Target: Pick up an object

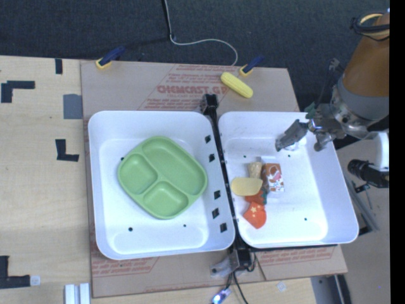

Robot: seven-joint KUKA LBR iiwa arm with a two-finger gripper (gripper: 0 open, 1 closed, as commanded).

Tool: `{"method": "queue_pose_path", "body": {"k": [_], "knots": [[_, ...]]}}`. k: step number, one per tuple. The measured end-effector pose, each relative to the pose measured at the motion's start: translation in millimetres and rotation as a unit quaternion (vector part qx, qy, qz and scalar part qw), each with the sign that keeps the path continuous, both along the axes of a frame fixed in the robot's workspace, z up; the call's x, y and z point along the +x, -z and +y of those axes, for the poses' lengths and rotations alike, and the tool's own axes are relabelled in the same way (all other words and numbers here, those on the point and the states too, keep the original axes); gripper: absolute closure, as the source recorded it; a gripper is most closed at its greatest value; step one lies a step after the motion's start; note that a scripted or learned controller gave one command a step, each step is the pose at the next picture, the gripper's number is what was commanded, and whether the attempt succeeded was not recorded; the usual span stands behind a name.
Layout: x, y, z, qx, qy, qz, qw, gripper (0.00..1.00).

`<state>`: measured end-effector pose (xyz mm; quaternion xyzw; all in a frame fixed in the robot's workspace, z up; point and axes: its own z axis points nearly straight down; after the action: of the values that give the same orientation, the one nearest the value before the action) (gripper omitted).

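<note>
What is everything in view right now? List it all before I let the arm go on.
Bins: 2, white, side by side on the bench; left bin, right bin.
Divided plate: 1, green, three compartments, in the left bin.
Small objects: a cluster in the right bin near its left wall; yellow piece, red piece, red-and-white packet, tan piece. What each is, too small to tell.
Yellow object: 1, on the cardboard behind the bins.
Clamps: 2, blue and yellow, at the cardboard's back edge; left clamp, right clamp.
Cable: 1, pale, behind the bins.
Arm: 1, grey with orange band, from the right.
Gripper: 1, above the right bin's back right part, holding nothing visible.
</note>
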<state>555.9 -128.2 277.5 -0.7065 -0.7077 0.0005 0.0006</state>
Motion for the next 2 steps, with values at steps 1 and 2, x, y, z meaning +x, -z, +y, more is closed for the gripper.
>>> {"method": "queue_pose_path", "body": {"k": [1,2], "knots": [[-24,100,127,0.0026,-0.006,0.006,1.0,0.0],[-23,94,41,-0.0007,0.002,0.0,1.0,0.0]]}}
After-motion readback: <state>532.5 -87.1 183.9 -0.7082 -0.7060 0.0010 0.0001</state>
